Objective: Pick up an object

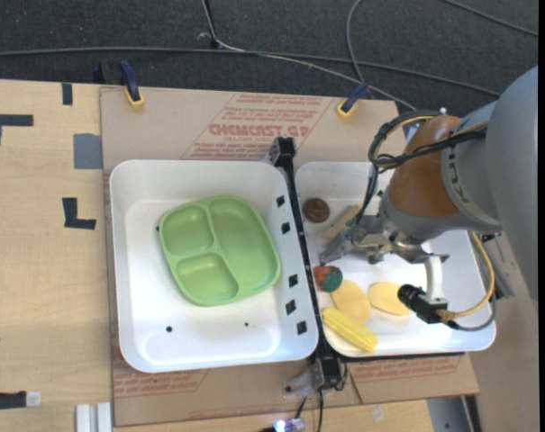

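The grey arm with its orange band reaches in from three o'clock, bent down over the right white plastic bin, its tool low near the bin's centre; whether the tool is apart or together, I cannot tell. At six o'clock of the tool lie a ridged yellow corn cob, two smooth pale-yellow lumps and a red-and-green rounded piece, with a brown disc at eleven o'clock. The left white bin holds a glossy green three-compartment plate.

Your bench is light wood with black tape marks. On it lies a brown cardboard sheet, fixed by two yellow-tipped clamps. On the sheet rest two white bins, left and right, touching.
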Action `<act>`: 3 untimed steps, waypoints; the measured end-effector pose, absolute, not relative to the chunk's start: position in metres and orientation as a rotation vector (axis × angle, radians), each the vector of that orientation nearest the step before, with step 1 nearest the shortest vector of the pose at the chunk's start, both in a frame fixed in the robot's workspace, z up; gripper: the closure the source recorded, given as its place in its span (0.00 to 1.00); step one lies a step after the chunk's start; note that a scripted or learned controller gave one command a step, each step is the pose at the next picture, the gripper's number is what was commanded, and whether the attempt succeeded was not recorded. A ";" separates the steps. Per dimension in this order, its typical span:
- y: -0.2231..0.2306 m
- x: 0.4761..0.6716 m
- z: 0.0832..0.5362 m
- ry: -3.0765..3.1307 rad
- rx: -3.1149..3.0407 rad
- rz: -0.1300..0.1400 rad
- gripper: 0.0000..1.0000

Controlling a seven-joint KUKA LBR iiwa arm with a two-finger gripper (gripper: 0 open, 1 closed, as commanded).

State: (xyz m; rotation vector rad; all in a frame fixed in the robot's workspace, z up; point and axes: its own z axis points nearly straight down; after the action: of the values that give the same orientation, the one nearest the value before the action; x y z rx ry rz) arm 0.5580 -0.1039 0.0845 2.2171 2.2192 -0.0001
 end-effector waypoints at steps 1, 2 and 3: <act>-0.104 0.558 0.096 2.220 2.216 0.000 1.00; -0.099 0.554 0.141 2.222 2.219 0.002 1.00; -0.100 0.554 0.204 2.219 2.217 0.005 1.00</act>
State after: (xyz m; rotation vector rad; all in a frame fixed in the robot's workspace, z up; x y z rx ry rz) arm 0.5543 -0.1002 0.2041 2.2167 2.2193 0.0049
